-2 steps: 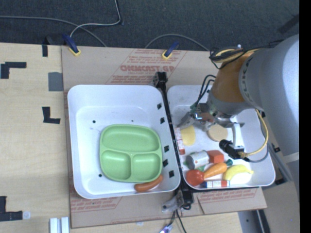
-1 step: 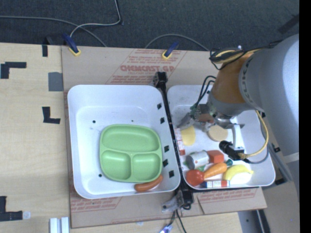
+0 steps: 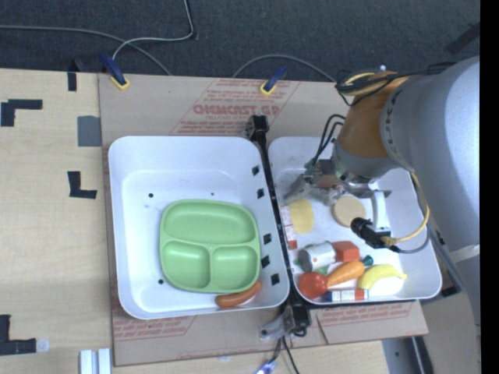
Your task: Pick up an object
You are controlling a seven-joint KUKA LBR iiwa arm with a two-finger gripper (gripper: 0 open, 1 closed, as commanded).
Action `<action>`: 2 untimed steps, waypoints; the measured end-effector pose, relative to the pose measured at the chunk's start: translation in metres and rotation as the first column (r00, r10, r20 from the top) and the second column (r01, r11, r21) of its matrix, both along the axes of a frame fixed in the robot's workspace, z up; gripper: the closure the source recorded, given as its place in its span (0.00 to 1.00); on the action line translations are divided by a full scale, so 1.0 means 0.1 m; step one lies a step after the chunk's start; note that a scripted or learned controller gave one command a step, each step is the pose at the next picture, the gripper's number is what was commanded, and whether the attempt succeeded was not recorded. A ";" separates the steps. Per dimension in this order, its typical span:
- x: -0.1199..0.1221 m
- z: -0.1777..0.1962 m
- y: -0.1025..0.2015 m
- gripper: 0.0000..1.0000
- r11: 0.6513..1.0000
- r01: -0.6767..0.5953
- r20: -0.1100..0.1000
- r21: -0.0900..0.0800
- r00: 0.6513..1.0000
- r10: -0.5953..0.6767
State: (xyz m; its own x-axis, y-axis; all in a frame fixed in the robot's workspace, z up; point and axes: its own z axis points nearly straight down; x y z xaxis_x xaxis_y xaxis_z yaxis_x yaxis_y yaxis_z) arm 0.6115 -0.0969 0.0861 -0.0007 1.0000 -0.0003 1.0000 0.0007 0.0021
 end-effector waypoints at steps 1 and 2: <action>-0.11 0.00 -0.01 0.00 1.000 -0.001 0.002 -0.001 1.000 0.001; -0.16 0.00 -0.01 0.00 1.000 -0.001 0.003 -0.002 1.000 0.001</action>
State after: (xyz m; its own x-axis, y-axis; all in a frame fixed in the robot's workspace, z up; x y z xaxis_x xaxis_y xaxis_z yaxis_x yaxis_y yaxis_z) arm 0.5954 -0.0983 0.0865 -0.0015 1.0000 -0.0020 1.0000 0.0015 0.0055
